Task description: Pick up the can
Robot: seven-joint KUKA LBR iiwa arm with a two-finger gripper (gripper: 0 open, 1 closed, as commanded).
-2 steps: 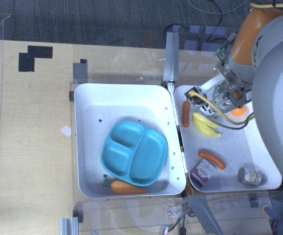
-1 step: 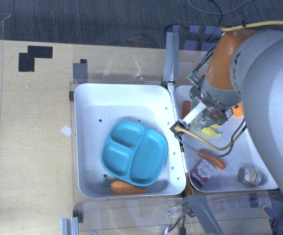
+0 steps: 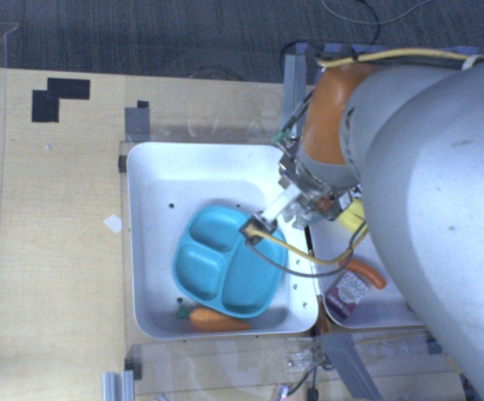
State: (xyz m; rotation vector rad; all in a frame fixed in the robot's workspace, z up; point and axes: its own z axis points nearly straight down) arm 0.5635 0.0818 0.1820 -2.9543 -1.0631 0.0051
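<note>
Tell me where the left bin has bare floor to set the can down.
Free: in the left white bin, the back-left floor between back wall and the blue divided plastic tray, plus the strip along the left wall. Crowded: the front, where an orange carrot lies by the tray.

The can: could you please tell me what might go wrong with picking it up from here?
The can sits in a corner of the right bin, leaving little room for a grip. An orange item lies beside it and might be grabbed instead. The gripper hangs nearer the blue plate than the can and may miss.
</note>
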